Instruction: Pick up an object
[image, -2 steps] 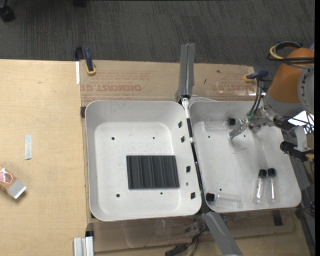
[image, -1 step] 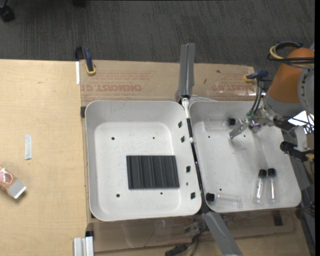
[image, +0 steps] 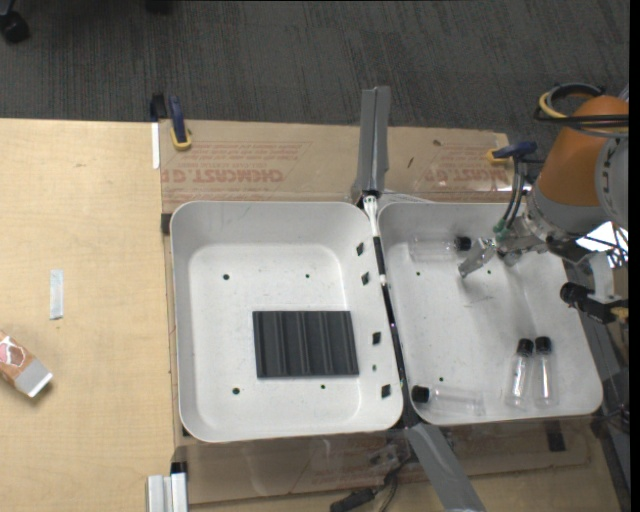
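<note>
Several clear tubes with black caps lie in the right bin (image: 570, 400). Two tubes (image: 531, 373) rest side by side near the right wall, caps pointing to the back. Another tube (image: 447, 400) lies along the front wall. A fourth tube (image: 440, 247) sits at the back, with its cap just left of my gripper (image: 475, 262). The gripper hangs low over the back of the right bin, beside that tube's cap, and nothing shows in its grasp. A black ridged block (image: 305, 343) lies flat in the middle of the left bin (image: 200, 300).
A grey divider post (image: 374, 140) rises behind the seam between the bins. Cardboard (image: 250, 165) lies under both bins, held by clamps at its back edge. On the wooden table to the left rest a small pale strip (image: 56, 295) and a packet (image: 22, 367).
</note>
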